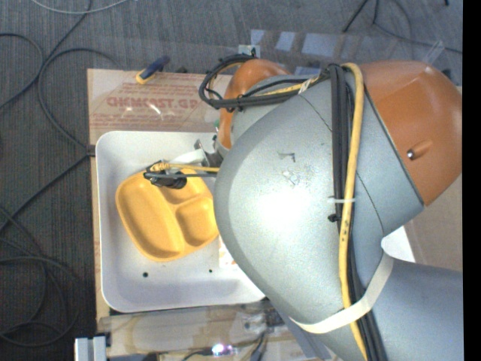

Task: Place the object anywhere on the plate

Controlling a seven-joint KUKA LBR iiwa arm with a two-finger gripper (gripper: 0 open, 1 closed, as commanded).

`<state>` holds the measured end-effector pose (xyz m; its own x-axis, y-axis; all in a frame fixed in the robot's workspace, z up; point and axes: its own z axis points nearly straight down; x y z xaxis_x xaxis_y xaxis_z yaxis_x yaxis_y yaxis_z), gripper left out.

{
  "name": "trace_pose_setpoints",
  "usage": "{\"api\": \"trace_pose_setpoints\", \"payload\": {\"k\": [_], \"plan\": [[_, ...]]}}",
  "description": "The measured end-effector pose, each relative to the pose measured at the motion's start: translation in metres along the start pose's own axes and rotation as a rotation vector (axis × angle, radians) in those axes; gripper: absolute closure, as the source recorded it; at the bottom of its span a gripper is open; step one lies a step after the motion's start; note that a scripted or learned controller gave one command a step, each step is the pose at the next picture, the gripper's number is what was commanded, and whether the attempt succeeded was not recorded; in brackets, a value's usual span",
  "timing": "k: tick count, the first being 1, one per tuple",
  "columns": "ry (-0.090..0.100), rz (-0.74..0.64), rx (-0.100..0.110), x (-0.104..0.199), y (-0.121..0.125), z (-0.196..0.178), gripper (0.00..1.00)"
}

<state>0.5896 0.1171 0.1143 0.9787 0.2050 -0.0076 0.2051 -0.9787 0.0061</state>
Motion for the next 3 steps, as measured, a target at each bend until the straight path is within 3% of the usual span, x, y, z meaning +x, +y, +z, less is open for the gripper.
{"api": "trace_pose_setpoints", "payload": {"k": [1, 2, 3], "plan": [[0.01, -0.019, 0.022, -0.011, 0.045, -0.037, 1.0], [0.01, -0.181, -0.013, -0.039, -0.025, 0.021, 1.0], [0.002, -0.326, 0.002, -0.023, 0.043, -0.068, 1.0]]}}
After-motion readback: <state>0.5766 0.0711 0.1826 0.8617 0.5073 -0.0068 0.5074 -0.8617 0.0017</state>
